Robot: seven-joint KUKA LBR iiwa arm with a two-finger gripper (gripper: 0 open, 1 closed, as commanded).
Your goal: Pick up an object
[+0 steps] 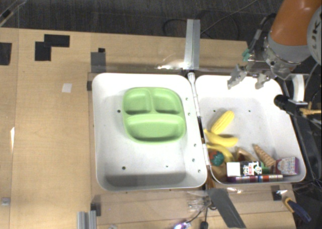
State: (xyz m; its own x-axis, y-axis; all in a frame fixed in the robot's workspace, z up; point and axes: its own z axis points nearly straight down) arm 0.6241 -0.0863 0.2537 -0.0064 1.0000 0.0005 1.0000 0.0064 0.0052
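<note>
My gripper [247,80] hangs over the far edge of the right bin [261,103], its two fingers spread apart with nothing between them. Below it in that bin lie a yellow corn cob [223,120] and a banana [221,140]. Toward the near wall sit a green and red toy [218,158], an ice cream cone [264,155], a small purple carton [287,164], a white box [234,168] and a marker pen [261,177].
The left bin [108,137] holds a green divided plate [153,113]. A metal post [192,42] stands behind the wall between the bins. Cables and a black bracket [289,103] sit at the right bin's far right.
</note>
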